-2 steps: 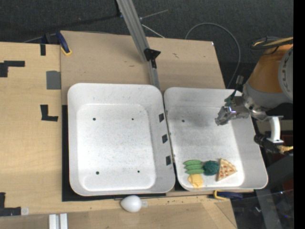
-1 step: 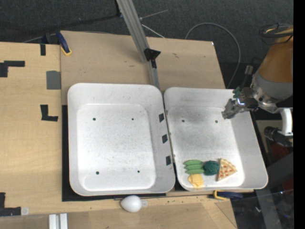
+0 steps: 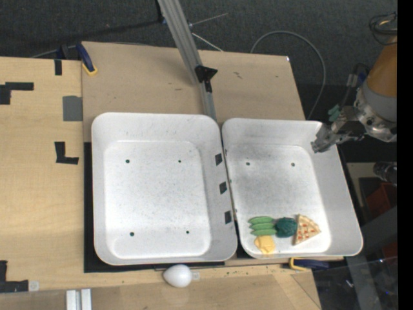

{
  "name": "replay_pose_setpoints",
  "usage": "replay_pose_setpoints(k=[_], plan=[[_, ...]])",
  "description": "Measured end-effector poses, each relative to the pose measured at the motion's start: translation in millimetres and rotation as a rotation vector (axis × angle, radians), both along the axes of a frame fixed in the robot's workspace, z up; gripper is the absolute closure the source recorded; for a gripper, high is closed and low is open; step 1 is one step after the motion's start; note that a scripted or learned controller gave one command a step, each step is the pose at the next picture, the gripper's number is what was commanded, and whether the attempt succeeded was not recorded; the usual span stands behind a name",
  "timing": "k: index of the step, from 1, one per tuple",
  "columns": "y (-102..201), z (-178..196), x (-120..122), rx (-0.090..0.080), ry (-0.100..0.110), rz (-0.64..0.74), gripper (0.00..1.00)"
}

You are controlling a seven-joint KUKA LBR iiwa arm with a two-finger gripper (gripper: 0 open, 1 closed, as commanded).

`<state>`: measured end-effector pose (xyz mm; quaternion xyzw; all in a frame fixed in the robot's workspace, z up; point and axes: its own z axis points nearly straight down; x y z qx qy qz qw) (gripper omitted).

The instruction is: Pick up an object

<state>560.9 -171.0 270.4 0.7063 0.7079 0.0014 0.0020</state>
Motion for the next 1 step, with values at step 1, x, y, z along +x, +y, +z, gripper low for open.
replay_pose_setpoints(k=[1], plan=[[0.7,8.5,0.5,0.001,0.004,0.000,1.00]])
